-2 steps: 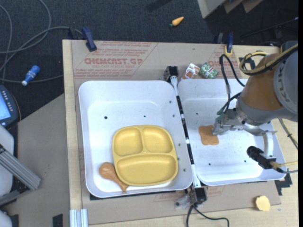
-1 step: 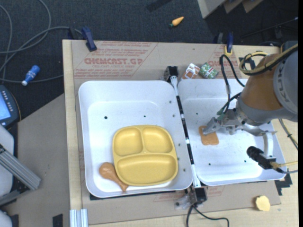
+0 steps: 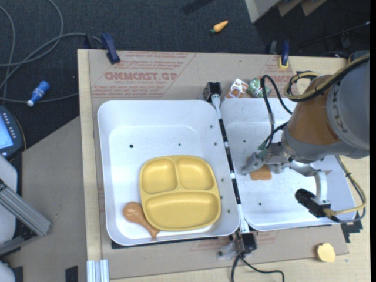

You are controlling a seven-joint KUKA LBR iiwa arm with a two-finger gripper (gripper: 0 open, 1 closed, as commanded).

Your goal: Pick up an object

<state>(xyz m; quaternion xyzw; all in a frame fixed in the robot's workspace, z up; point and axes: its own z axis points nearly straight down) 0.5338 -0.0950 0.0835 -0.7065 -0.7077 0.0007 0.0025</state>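
Observation:
My gripper (image 3: 254, 163) is low in the right bin (image 3: 276, 216), near its left wall. Right beside its tip lies a small orange-brown food piece (image 3: 262, 174) on the bin floor, partly covered by the gripper body. In the left bin (image 3: 117, 128) a yellow divided plate (image 3: 179, 191) rests toward the front, with a tan drumstick-shaped toy (image 3: 137, 215) tucked against its front-left edge.
The grey arm with its orange band (image 3: 311, 122) leans over the right bin's back half. A black cable (image 3: 267, 101) loops above the bin. Small packets (image 3: 245, 88) lie behind the bins; a yellow piece (image 3: 325, 252) sits on the bench at the front right.

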